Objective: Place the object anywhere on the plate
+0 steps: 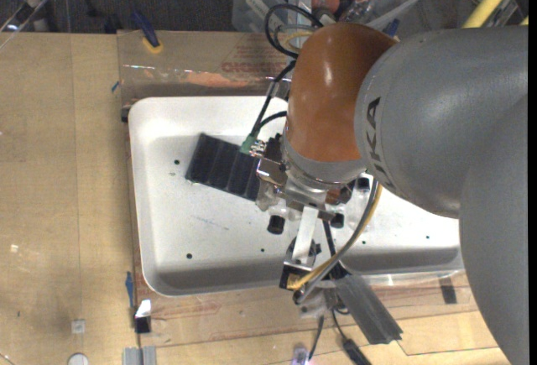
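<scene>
The gripper (291,208) is hovering, grip state unreadable, beside a black ribbed slab (220,164); open floor is stretching toward the white bin's (144,212) near-left rim.

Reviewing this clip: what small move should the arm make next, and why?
Likely a short shift to the view's left, toward the black ribbed plate, which lies flat in the white bin with its right edge beside the gripper. The wrist hides whether anything is carried, so I would only centre over the plate before lowering.

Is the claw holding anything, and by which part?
It cannot be told: the wrist mostly covers the claw and the right end of the black ribbed slab in the white bin.
</scene>
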`<state>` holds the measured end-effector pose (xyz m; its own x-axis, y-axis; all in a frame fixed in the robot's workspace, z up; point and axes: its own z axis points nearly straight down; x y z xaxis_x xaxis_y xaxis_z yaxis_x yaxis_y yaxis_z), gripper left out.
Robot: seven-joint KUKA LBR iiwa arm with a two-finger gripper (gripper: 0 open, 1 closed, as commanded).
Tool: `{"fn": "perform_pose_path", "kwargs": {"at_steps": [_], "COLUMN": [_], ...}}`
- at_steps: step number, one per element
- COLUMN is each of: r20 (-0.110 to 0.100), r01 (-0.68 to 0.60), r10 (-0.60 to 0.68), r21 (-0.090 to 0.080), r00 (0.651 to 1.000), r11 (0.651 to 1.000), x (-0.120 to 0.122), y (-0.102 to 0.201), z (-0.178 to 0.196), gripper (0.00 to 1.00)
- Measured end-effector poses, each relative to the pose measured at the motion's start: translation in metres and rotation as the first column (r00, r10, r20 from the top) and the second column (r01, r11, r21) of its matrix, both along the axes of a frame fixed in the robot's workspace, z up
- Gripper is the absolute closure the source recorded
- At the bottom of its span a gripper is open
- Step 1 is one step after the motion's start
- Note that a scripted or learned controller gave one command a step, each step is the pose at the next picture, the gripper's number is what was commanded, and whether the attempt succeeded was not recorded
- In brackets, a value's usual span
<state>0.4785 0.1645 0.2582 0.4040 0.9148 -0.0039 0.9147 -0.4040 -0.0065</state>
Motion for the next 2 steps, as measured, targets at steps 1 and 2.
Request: {"fn": "perform_pose_path", "kwargs": {"at_steps": [1,2], "r20": [0.002,0.005], "r01": [-0.096,-0.220], "r10": [0.096,0.220], "r21": [0.001,0.001], "r00": [0.995,0.975], "r11": [0.995,0.975], "x": [0.000,0.086], "y": [0.048,0.060], "z": [-0.096,-0.113], "gripper": [1.00,1.00]}}
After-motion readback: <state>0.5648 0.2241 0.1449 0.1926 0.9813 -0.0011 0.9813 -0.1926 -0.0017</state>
